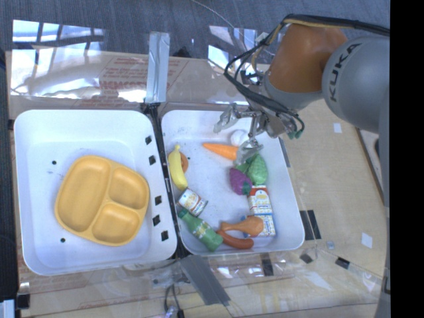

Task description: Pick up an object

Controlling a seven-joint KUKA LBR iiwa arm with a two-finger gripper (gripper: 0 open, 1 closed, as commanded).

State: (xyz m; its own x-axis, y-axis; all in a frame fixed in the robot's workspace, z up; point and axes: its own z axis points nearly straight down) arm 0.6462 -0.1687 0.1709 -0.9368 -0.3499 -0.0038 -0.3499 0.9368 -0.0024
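My gripper [239, 132] hangs over the far part of the right bin [291, 204], its fingers spread apart and open. A small white round item [237, 138] lies in the gap just below them; I cannot tell whether they touch it. An orange carrot [220, 151] lies right beside it. Nearer the front lie a purple eggplant [238, 179], a green vegetable [258, 169], a banana [176, 167], a labelled bottle [262, 207], a small can [192, 202], a green bottle [201, 229] and a drumstick [242, 227].
The left bin [33, 138] holds a yellow divided plate [101, 199]. Black clips line the wall between the bins [156, 177]. The arm's orange band [301, 58] and cables hang over the right bin's far right corner.
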